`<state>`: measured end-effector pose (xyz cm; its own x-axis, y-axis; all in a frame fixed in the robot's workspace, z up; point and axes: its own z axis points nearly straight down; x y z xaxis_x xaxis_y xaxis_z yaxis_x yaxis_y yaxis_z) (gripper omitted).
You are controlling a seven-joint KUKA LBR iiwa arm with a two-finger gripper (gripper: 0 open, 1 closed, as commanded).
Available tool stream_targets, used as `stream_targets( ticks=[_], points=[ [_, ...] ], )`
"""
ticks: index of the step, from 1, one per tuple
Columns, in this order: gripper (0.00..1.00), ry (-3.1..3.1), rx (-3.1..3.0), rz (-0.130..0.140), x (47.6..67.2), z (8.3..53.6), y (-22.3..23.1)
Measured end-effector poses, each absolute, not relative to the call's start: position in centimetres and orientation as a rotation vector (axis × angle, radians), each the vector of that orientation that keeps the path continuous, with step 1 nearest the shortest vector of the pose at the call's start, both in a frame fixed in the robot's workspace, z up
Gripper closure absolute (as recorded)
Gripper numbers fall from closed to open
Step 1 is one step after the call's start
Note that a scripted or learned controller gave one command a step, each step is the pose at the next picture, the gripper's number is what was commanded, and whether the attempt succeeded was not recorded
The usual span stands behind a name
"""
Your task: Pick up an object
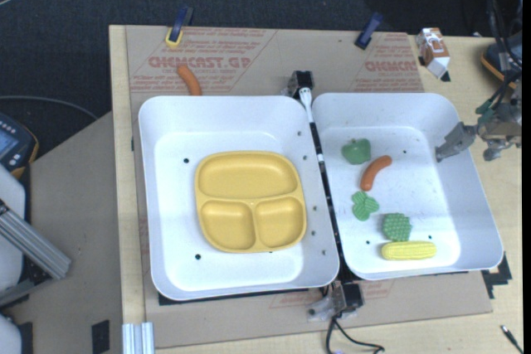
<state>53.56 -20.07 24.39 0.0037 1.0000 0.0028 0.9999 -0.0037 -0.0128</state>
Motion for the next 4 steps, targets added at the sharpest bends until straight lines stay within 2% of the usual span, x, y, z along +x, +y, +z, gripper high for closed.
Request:
stream_targets(
  ticks=[1,4],
  points=[
    [0.00,-2.222,-2.222,0.000,53.8,25.1,-20.0],
    [0.00,-2.217,-2.217,0.004,54.4,8.2,-19.8]
  ],
)
